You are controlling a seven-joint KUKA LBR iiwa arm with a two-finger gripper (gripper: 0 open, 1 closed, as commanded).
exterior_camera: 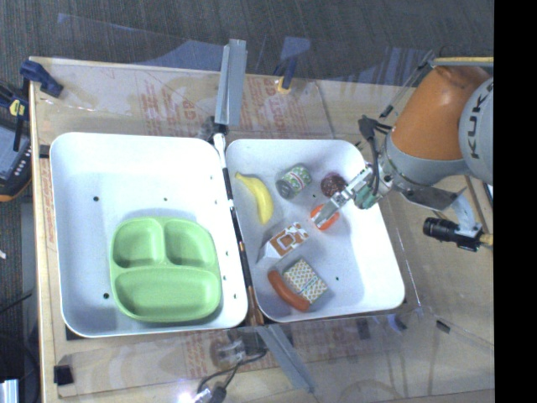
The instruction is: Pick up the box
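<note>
Claw (346,193) hovers at the right white bin's (382,267) two o'clock; finger state cannot be told. The patterned cardboard box (304,280) lies at six o'clock, touching the red sausage (285,292); descend centred, avoiding it.

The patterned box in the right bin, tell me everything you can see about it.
The box is small and flat, its top printed with a fine grey-green criss-cross pattern and tan edges; it looks like cardboard. It lies flat and turned at an angle near the front of the right bin. A red-orange sausage lies against its lower left edge. The pincer is further back, well apart from it.
</note>
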